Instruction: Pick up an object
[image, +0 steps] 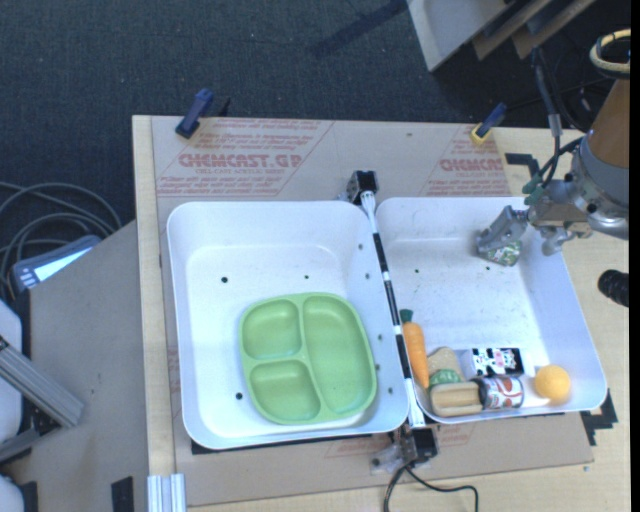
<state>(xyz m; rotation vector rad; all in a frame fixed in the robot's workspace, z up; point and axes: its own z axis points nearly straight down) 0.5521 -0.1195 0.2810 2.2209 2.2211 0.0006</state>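
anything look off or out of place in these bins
Nothing spilled or broken. The objects in the right white bin are all crowded into its near corner: orange toy carrot, tan bread-like piece, small red can, black-and-white box, orange ball. The green divided plate lies flat in the left white bin.

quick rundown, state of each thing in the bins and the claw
green divided plate: lying flat in the left bin
carrot: lying along the right bin's left wall
orange: resting in the right bin's near corner
can: on its side beside the orange
claw: low over the right bin's far end, open or shut unclear
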